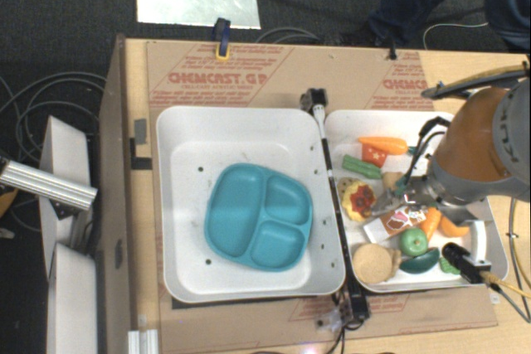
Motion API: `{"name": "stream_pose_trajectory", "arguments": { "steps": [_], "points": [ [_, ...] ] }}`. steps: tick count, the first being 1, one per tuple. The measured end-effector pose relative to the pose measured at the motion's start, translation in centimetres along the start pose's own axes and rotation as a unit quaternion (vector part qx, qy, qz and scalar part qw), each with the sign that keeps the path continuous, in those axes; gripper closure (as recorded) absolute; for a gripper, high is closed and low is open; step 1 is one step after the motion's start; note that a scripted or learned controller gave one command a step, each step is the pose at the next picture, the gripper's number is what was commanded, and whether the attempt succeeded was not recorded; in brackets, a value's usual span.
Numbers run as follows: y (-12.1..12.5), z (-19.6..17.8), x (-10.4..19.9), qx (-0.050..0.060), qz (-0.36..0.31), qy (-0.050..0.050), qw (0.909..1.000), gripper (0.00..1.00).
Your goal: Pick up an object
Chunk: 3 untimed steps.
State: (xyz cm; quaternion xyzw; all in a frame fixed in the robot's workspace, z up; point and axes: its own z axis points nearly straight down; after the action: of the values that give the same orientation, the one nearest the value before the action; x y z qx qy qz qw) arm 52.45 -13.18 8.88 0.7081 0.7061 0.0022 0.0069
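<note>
Hovering over toy food, the claw nears a green apple.

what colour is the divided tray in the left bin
Teal blue; the divided tray shows plainly in the camera view, lying in the left bin.

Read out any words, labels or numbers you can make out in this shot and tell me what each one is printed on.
"CHEMCAST GP": red print on the brown protective sheet behind the left bin.
"CHEMC...": the same print repeated at a slant on the sheet behind the right bin, cut off by the arm.
Smaller red lines under each logo: too blurred to read.
</note>
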Motion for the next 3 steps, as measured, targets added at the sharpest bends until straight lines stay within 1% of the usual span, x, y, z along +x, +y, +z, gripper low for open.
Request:
{"name": "stream_pose_trajectory", "arguments": {
  "steps": [1,2,3],
  "points": [
    [0.2,-1.0,0.5,-0.001,-0.004,0.003,1.0,1.0],
    [-0.5,-8.7,-3.0,0.001,-0.001,0.001,1.0,1.0],
    [-0.5,-9.3,-2.7,0.002,-0.004,0.002,1.0,1.0]
  ]
}}
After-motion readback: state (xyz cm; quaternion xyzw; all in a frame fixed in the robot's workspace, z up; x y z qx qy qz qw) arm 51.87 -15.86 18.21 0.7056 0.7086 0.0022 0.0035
